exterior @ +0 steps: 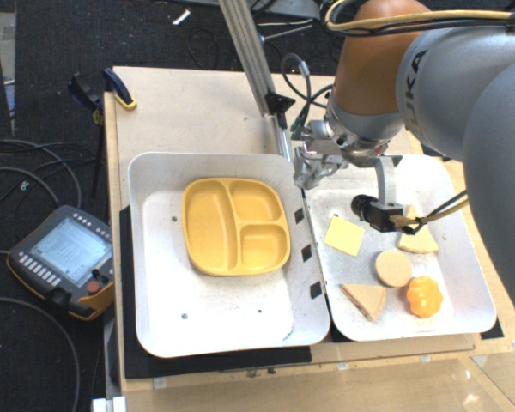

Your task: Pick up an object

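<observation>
My gripper (310, 172) hangs over the far left corner of the right bin (472, 316), close to the wall between the two bins. Nothing shows in its grasp. The right bin holds a yellow square slice (344, 236), a round tan disc (393, 269), a tan triangular wedge (366, 299), an orange lumpy piece (423, 296) and a pale tan piece (419, 244) at the right. The yellow slice is the closest of these, lying below and to the right of the gripper.
The left bin (154, 307) holds a yellow divided plate (236, 227). A slanted metal bar (249, 50) rises from the bins' far edge beside the gripper. A handheld control pendant (64, 260) lies on the floor to the left of the bench.
</observation>
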### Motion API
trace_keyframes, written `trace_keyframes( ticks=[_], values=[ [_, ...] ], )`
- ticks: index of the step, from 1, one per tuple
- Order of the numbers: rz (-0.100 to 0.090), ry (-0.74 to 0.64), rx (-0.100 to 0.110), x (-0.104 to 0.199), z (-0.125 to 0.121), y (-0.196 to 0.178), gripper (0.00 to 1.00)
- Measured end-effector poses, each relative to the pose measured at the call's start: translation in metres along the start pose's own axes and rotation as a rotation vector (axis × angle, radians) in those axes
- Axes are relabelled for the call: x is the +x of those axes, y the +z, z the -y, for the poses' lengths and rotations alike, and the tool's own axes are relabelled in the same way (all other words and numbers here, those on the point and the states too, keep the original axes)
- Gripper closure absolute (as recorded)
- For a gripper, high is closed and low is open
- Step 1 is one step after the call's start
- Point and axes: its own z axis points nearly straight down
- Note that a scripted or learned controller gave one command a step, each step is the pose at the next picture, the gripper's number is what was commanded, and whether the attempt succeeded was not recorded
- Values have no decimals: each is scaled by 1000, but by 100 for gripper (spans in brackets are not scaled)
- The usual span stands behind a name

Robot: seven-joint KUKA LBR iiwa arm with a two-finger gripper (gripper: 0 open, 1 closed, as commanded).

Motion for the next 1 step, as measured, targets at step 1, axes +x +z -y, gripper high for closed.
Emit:
trace_keyframes(
  ticks=[1],
  values=[
    [-1, -1, -1, 51, 4, -1, 100]
  ],
)
